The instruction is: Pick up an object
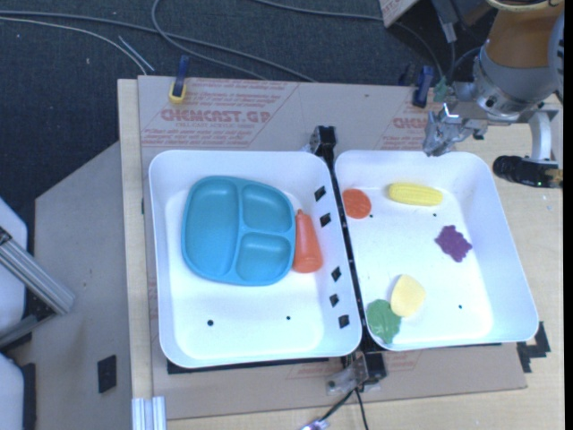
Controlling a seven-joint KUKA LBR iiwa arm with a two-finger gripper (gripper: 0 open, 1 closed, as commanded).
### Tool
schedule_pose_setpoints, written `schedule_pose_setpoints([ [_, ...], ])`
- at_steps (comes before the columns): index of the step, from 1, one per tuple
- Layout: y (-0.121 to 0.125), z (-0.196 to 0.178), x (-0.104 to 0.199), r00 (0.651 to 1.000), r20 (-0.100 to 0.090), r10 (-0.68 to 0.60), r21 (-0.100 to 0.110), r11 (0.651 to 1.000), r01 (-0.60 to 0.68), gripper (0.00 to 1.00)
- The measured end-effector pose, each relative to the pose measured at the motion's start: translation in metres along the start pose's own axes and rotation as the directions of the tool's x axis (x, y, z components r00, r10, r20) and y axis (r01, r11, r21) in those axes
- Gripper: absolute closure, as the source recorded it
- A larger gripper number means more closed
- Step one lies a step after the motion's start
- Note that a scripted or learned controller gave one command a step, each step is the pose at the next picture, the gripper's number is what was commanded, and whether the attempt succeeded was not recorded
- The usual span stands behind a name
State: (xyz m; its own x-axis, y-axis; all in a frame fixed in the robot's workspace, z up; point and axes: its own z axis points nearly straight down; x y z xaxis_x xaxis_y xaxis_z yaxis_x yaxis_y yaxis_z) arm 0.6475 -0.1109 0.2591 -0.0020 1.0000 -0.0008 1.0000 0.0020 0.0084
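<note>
The right bin (510, 267) holds a yellow corn cob (414, 194), a small orange round piece (357, 203), a purple grape bunch (453, 242), a pale yellow piece (408, 295) and a green leafy piece (382, 320) touching it. In the left bin (166, 267) lie a blue divided plate (239, 231) and an orange carrot (306, 243) against the plate's right side. My gripper (440, 141) hangs above the back rim of the right bin, behind the corn cob, with nothing seen between its fingers.
A black divider (336, 231) with clips runs between the bins. Cardboard (224, 110) lies under both bins. Clamps sit at the back edge, blue-yellow (179, 86) on the left and blue (423, 86) near the arm. Cables (206, 25) cross the dark floor behind.
</note>
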Motion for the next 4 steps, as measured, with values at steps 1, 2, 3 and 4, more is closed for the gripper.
schedule_pose_setpoints([
  [1, -0.016, 0.001, 0.045, 1.0, -0.003, -0.002, 0.011, 1.0, 0.002, 1.0],
  [2, -0.041, -0.002, 0.087, 1.0, -0.003, -0.002, 0.012, 1.0, 0.002, 1.0],
  [3, -0.063, 0.0, 0.133, 1.0, -0.003, -0.003, 0.012, 1.0, 0.003, 1.0],
  [4, -0.097, 0.006, 0.168, 1.0, -0.002, -0.001, 0.014, 1.0, 0.001, 1.0],
])
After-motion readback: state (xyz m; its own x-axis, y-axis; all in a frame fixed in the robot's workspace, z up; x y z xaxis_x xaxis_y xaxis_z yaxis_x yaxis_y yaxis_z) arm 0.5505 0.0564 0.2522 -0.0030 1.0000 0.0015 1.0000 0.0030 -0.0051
